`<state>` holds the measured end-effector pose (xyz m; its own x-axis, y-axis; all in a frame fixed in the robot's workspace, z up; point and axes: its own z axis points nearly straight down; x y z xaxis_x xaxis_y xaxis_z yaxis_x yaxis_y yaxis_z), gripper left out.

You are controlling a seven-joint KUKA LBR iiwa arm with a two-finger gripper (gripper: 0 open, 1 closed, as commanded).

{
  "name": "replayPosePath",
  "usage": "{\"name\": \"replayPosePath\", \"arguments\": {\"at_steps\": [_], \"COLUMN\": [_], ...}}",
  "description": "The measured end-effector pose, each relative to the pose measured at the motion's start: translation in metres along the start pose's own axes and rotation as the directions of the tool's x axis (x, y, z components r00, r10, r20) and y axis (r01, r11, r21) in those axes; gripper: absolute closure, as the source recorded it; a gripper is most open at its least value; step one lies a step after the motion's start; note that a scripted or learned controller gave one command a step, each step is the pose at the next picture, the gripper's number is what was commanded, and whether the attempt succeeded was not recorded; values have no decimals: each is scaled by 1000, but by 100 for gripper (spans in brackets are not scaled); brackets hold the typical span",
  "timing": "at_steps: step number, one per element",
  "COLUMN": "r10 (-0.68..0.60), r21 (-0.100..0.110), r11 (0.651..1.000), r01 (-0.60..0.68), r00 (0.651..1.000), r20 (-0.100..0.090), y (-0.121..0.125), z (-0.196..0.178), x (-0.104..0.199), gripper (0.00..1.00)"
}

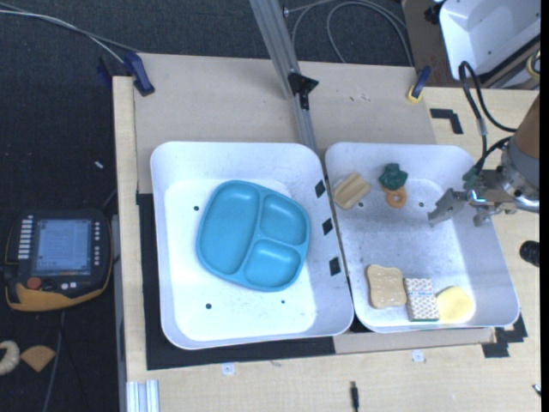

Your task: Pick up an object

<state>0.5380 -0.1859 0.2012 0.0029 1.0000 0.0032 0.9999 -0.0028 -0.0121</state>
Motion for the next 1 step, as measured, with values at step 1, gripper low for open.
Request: {"name": "replayPosePath", "arguments": {"at_steps": [1], "r10": [-3], "r21": [-12], "r11": [1000], "r01": [3], "r00": [1000], "r20": [3], "y": [3], "z": [-6], "x": [0], "gripper": [0]}}
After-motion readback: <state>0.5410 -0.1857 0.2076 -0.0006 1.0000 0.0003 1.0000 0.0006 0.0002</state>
